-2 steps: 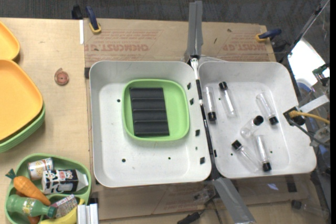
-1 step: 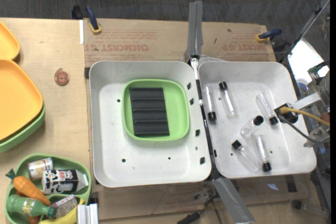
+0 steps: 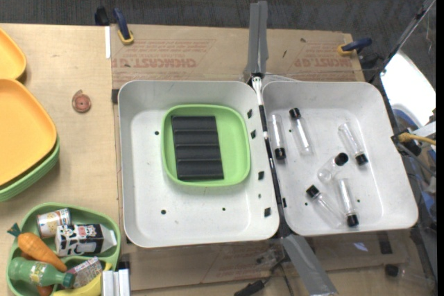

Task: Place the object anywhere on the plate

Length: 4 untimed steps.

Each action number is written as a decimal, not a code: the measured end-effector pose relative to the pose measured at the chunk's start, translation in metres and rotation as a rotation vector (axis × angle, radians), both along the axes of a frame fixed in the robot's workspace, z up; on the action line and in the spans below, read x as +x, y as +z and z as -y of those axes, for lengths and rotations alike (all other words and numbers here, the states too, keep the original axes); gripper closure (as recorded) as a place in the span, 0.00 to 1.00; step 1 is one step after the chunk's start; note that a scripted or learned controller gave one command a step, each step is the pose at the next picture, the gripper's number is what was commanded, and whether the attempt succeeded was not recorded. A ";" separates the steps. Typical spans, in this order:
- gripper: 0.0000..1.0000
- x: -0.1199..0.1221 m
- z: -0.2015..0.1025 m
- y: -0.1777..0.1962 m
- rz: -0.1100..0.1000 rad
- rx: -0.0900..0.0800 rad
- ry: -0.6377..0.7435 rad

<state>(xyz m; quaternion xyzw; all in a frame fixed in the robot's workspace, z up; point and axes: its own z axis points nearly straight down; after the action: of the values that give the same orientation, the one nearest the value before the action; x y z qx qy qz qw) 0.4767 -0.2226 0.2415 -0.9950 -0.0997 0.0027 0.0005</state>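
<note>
A: Left bin [image 3: 139, 218], white, shallow. A green plate [image 3: 239, 149] sits in it, toward the far side, square with rounded corners. On the plate lies a dark ribbed block [image 3: 198, 147], four ridges across.

B: And the right bin [image 3: 395, 211]?

A: Clear vials with black caps, scattered flat on the floor of the bin. One [image 3: 277, 137] lies along the left wall. A second [image 3: 300, 130] lies just beside it, cap at the far end. A third [image 3: 352, 143] is further right, cap toward the near side. Near the near-right corner, one [image 3: 346, 202] points its cap at the near edge, and another [image 3: 321, 198] lies slanted next to it. A loose black cap [image 3: 340, 159] sits between the groups. All of them are well apart from the plate.

B: Pincer state?

A: Cannot tell; no jaws to read from this view.

B: Rest of the counter [image 3: 83, 66]?

A: Orange plates [image 3: 24, 125] stacked at the left edge. A green bowl [image 3: 104, 225] near-left holds toy food: a carrot [image 3: 38, 249], small cans. Cardboard [image 3: 180, 55] lies under the bins, clamped at the far corners.
</note>
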 end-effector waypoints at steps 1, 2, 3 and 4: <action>0.00 0.000 -0.017 -0.011 -0.001 0.001 0.004; 0.00 0.000 -0.032 -0.021 0.000 0.001 0.004; 0.00 0.000 -0.021 -0.015 0.000 0.000 0.012; 0.00 0.000 -0.038 -0.020 -0.001 0.001 0.016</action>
<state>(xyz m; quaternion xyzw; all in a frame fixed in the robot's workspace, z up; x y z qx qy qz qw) 0.4770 -0.1849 0.2214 -0.9942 -0.1077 0.0031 0.0009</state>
